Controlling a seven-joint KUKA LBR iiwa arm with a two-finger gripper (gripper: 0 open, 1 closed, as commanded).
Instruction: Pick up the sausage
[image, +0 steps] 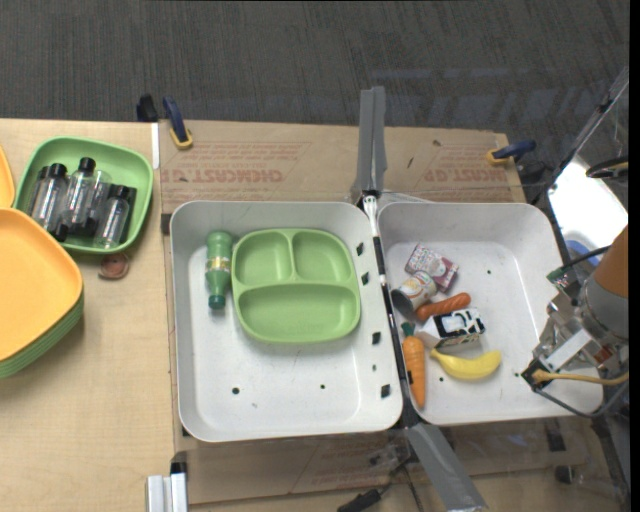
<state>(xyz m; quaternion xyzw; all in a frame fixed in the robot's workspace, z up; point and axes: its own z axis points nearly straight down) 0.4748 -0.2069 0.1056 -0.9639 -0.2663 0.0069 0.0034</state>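
on the cardboard-topped bench (330, 165) above grey carpet (300, 50) — two white bins (200, 400), sausage (443, 306) rightward — jaws' state unclear

- Left bin (195, 400): divided plate (296, 285) near its back edge, bottle (218, 268) just beside the plate's left
- Right bin (520, 250): sausage (443, 307), carrot (414, 371) and banana (466, 364) clustered toward its left edge

The arm (608, 300) shows a grey body with an orange patch above it at the frame's edge. Its tool (560, 352) is pale metal with angular silver brackets, and a yellowish cable (575, 378) loops beneath it.
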